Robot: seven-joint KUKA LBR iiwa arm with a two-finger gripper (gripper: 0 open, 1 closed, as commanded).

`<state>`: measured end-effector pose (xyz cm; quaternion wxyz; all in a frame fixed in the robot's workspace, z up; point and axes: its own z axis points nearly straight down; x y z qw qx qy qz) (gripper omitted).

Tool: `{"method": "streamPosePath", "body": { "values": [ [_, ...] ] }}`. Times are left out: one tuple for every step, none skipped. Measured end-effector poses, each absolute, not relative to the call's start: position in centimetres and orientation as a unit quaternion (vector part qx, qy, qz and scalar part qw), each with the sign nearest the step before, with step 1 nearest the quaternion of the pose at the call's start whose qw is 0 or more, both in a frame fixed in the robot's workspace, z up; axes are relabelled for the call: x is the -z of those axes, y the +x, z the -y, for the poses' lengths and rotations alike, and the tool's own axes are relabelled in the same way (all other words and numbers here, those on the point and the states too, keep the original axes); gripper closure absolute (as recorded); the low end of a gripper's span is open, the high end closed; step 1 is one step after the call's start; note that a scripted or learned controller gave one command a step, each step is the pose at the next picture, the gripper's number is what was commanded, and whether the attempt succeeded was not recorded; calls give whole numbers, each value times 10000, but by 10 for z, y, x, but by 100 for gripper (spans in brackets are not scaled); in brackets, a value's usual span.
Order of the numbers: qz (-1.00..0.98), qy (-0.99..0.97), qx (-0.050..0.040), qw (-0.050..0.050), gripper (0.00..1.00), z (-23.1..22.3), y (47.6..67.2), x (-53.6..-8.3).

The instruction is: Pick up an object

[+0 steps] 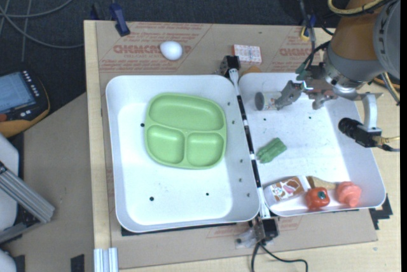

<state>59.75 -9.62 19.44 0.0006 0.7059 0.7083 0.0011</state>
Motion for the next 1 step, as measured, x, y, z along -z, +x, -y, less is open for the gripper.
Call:
{"method": "streamPosePath", "body": {
  "values": [
    [-7065,7077,0,25,0,161,578,-250]
  ]
}}
